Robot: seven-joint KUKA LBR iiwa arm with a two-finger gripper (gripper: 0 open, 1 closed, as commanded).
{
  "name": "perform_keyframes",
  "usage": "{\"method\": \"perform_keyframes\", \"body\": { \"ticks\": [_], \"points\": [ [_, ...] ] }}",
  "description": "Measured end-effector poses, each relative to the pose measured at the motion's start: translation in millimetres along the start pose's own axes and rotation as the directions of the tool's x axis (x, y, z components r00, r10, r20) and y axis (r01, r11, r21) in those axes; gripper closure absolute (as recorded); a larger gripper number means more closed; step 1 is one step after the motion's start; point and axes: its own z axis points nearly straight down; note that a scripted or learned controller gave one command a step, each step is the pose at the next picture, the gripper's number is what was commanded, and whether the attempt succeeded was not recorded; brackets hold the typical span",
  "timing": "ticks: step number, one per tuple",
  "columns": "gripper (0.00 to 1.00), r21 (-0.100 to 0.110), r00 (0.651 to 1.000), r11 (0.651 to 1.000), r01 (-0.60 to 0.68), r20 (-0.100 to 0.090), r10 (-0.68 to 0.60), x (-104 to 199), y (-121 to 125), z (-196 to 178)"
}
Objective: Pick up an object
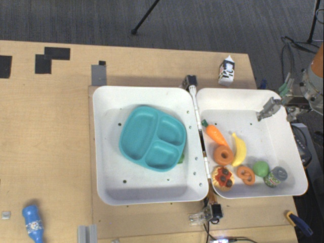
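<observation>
Apparently open jaws above right bin (263,100)

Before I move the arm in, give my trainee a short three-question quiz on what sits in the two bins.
1. True or false: the teal plastic divided tray lies in the right white bin.
2. Which toy touches the yellow plastic banana at its lower end? A) the orange plastic carrot B) the orange glazed doughnut C) the green round ball
3. Fill in: the small white milk carton stands on the ____, outside both bins.

Key: 1 false, it lies in the left white bin; 2 B; 3 bench.
</observation>
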Motion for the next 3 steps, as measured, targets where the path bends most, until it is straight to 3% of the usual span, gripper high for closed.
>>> {"method": "perform_keyframes", "body": {
  "ticks": [1,2,3],
  "points": [
    [0.0,0.003,0.982,0.982,-0.189,0.0,0.189,1.6,-36.3,109.0],
    [0.0,-0.017,0.985,0.985,-0.173,0.002,0.174,32.4,-40.1,175.4],
    [1.0,-0.016,0.985,0.985,-0.172,0.002,0.173,32.7,-39.8,166.0]
  ]
}}
